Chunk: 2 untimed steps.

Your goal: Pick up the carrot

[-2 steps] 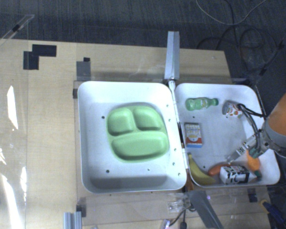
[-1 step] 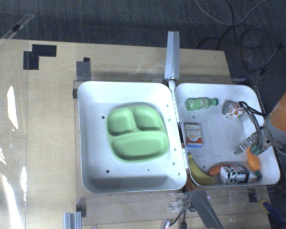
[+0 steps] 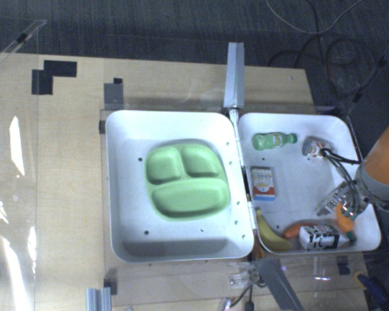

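Camera view from above: two white bins side by side on the pale wooden counter (image 3: 65, 173). In the left bin (image 3: 117, 173), a green divided plate (image 3: 187, 179) and nothing else worth noting.

In the right bin (image 3: 292, 180):
- green bottle (image 3: 274, 140) lying on its side near the far wall
- small printed box (image 3: 263, 182) by the dividing wall
- banana (image 3: 272, 235) in the near left corner
- black-and-white can (image 3: 321, 237) lying on its side along the near wall

Reaching in from the right, the grey arm (image 3: 384, 167), with the tool (image 3: 337, 203) low over the bin's near right part. Carrot (image 3: 344, 220) in the near right corner, touching or just under the tool's tip, just right of the can. Cannot tell whether the tool is spread or pressed together, nor whether the carrot is actually pinched: too small and cluttered with cables there.
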Tool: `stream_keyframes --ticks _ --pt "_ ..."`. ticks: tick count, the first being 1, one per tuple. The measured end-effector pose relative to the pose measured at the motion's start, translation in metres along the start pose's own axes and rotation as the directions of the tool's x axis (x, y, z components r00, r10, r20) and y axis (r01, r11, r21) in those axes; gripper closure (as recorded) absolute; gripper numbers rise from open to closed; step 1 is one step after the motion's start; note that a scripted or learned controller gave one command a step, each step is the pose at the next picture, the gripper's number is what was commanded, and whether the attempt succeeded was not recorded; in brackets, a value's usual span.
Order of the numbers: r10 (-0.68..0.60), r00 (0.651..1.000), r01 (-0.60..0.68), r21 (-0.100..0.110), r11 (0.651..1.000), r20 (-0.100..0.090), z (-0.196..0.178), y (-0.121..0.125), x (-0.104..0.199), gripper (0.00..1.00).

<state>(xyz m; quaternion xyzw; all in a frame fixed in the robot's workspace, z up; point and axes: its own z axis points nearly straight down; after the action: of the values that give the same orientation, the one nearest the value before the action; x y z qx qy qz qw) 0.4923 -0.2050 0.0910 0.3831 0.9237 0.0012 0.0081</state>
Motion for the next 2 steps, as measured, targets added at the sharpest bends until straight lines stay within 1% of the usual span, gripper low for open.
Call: stream_keyframes --ticks 1,2 --pt "0.405 0.914 -0.405 0.007 0.914 -0.005 -0.089 0.016 0.019 1.0" --pt "0.929 0.369 -0.929 0.014 0.369 0.003 -0.07 0.007 0.012 1.0"
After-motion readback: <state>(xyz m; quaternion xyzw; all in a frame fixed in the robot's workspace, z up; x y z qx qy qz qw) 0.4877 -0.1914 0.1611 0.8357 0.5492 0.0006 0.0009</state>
